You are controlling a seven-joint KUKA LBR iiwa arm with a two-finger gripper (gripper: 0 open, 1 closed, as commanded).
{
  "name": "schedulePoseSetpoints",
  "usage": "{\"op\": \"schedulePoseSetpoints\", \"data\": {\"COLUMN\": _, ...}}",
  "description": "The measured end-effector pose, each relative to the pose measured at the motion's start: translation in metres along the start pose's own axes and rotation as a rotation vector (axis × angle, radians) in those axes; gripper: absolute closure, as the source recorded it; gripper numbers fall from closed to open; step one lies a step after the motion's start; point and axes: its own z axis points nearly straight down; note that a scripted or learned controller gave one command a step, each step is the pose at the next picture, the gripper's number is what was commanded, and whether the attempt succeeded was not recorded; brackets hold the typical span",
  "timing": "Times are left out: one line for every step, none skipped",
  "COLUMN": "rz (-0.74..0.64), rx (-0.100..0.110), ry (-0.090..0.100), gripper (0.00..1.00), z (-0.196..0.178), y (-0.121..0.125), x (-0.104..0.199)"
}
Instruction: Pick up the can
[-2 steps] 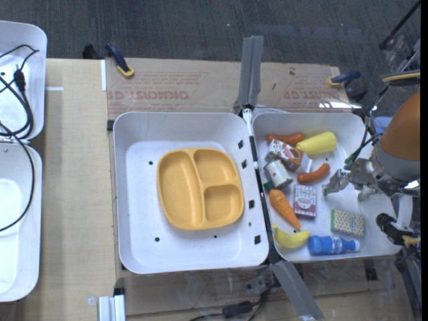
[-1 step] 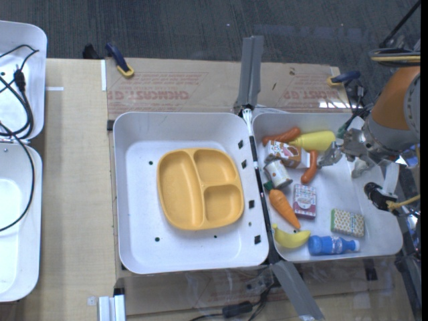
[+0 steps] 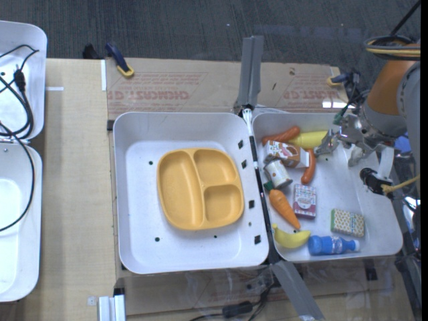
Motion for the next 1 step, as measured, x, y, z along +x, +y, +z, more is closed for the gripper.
{"op": "schedulePoseSetpoints", "data": {"rz": -0.031, "rx": -0.006, "ry": 0.000, "gripper": 0.00, "z": -0.0020, "y": -0.0460, "x": -0.0154}}
